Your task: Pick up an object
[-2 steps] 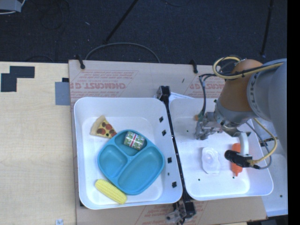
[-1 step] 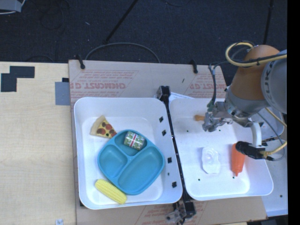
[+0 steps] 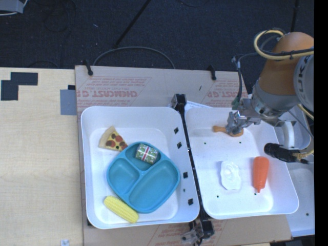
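My gripper hangs over the far part of the right bin, right on top of a small tan and orange object whose end sticks out to the left from under it. Most of that object is hidden by the gripper. Nearer in the same bin lie a white lumpy item and an orange carrot, both apart from the gripper.
The left bin holds a pizza slice, a blue divided plate with a green can on it, and a corn cob. A black divider runs between the bins. A black part juts over the right bin's right rim.
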Controlling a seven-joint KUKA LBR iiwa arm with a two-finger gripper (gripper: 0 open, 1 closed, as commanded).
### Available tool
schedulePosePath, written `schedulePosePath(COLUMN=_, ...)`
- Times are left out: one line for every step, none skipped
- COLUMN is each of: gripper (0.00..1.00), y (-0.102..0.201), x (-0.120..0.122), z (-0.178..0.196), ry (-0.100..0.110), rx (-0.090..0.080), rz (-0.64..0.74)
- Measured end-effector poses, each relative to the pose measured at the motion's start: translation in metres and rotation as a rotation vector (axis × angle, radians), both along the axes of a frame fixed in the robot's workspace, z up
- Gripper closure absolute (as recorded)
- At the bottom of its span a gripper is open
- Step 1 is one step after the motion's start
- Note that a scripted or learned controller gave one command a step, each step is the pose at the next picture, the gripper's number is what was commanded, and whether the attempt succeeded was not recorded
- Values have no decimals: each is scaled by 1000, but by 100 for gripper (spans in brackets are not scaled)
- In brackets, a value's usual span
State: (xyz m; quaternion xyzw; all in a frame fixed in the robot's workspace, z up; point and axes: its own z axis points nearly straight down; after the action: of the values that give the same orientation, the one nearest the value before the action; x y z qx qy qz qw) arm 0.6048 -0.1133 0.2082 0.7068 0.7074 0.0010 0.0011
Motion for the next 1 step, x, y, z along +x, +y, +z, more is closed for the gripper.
schedulePosePath(gripper=100, y=9, x=4, z=53, ry=0, rx=0, rz=1)
